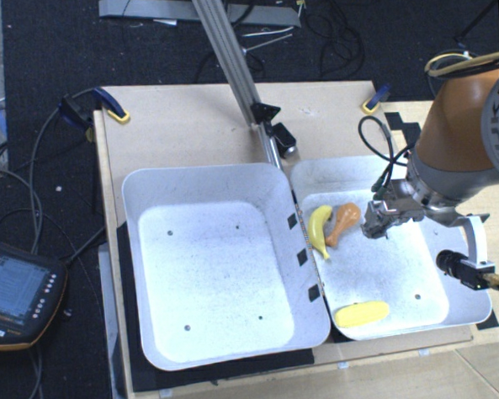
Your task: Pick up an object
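Note:
In the right bin (425,310) lie a yellow banana (320,229) and an orange drumstick-shaped toy (344,221), touching each other near the bin's left wall. A flat yellow oval piece (362,314) rests near the bin's front edge. My gripper (376,226) hangs over the right bin just to the right of the orange toy, close to its thick end. Nothing shows between its fingers.
The left bin (140,201) stands beside the right one, with black clips along the shared wall. A slanted aluminium post (234,65) rises behind the bins. A pendant (15,293) lies on the floor at the left. A cable (376,140) loops behind the arm.

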